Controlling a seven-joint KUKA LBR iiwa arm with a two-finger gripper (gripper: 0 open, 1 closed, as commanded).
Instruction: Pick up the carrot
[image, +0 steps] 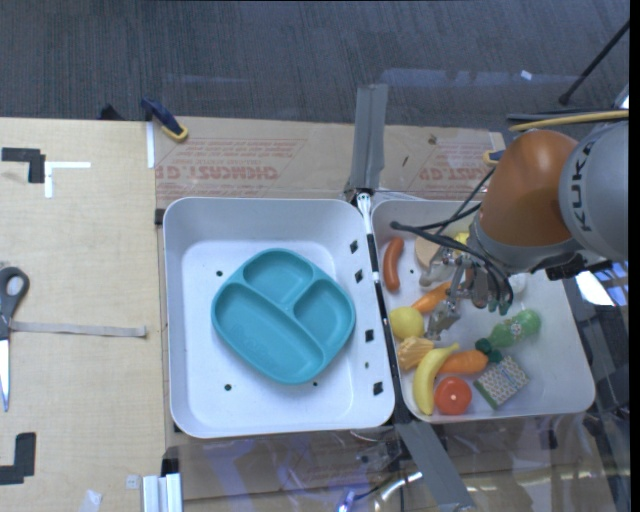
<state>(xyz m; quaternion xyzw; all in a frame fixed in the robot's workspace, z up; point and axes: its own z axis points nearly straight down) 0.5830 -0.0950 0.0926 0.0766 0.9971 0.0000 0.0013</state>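
1. Where the gripper (447, 305) hangs in the right bin (560, 395), right of centre in the frame, its finger state cannot be told.
2. One carrot (432, 298) is seen just left of it.
3. Another carrot (468, 362) lies lower, beside the banana (430, 375).

The grey arm (600, 190) reaches in from the right, its orange band (530, 190) bulging above the wrist. The gripper (447, 312) points down and left, its fingers too blurred to read.
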